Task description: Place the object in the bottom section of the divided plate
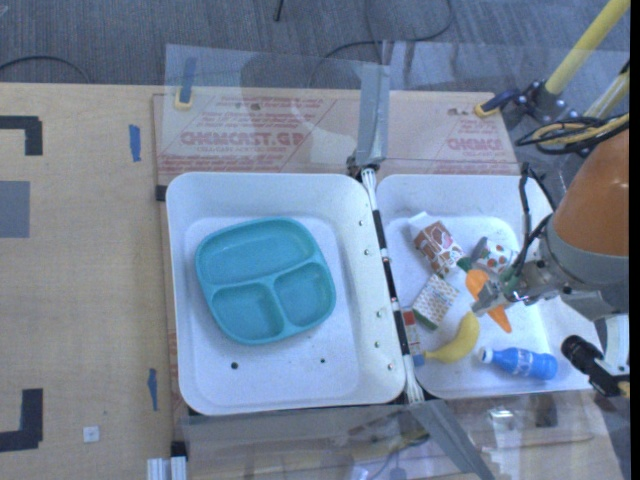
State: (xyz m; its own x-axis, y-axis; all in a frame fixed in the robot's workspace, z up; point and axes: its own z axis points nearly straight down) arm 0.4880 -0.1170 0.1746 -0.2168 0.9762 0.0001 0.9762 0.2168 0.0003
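A turquoise divided plate (264,279) lies in the left bin (200,368), with one wide section toward the back and two smaller ones toward the front. My gripper (502,290) hangs low in the right bin (400,203), directly over an orange carrot-shaped toy (488,298) that pokes out on both sides of it. The wrist hides how the gripper meets the carrot. Nothing lies on the plate.
Around the gripper in the right bin lie a brown and white packet (437,245), a checkered packet (433,301), a yellow banana (456,340), a blue bottle (519,362) and a small red and green item (494,258). The bins' raised rims meet at a central ridge (385,268).
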